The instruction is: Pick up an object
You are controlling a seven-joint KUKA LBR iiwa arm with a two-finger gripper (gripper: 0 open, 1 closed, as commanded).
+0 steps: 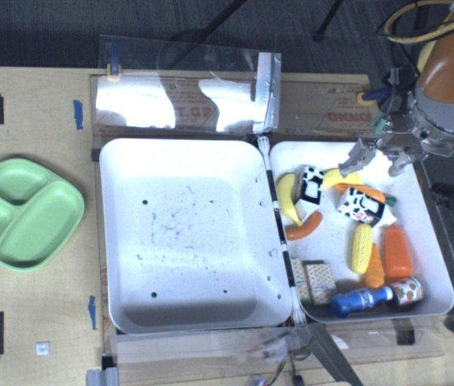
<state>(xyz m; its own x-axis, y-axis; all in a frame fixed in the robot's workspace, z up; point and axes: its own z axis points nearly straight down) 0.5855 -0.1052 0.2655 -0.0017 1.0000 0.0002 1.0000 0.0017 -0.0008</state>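
- The likeliest pick is the black-and-white cow-patterned toy (361,206) in the far part of the right bin (440,284), nearest the end effector (378,156); it looks like light, hollow plastic, fairly stiff, best taken across its narrow middle.
- Just left of it lie a yellow banana (288,198) and a black-and-white checkered block (311,185), with a red sausage (304,226) nearer; smooth curved skins would likely slip.
- Nearer still, a corn cob (361,248), an orange bottle (397,252) and a blue bottle (361,300) crowd together, so fingers have little room.
- The end effector hovers over the bin's far edge, its two fingers spread apart and grasping nothing.
- The left bin (187,223) sits beside it; a green divided tray (24,213) rests on the tabletop (18,135), far left.
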